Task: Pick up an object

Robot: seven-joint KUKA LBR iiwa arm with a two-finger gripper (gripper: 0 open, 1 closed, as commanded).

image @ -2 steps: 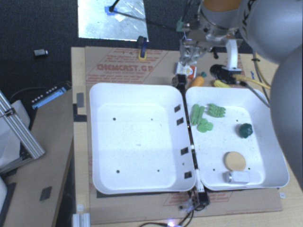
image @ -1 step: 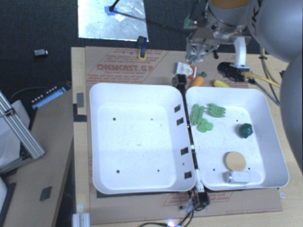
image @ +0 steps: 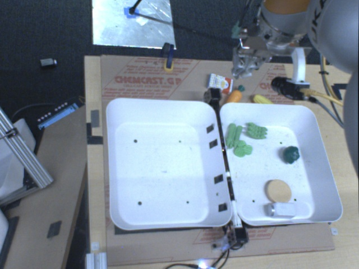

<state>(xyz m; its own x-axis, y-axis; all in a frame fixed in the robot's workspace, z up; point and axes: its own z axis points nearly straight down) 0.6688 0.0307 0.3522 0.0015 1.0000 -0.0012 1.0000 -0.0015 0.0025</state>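
The green pieces (image: 244,138), your nearest target, sit against the right bin (image: 320,150)'s inner wall, where the gripper (image: 245,66) above the bin's far edge, empty-looking, spread unreadable, could clip the wall.

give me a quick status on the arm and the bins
Gripper up behind the right bin, over the bench. Green pieces, dark green ball, tan disc all lying in that bin. Nothing in the way.

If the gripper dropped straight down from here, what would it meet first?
Probably the orange object just behind the right bin, since the gripper hangs above that spot. Depth is unclear, so it might reach the bench board instead.
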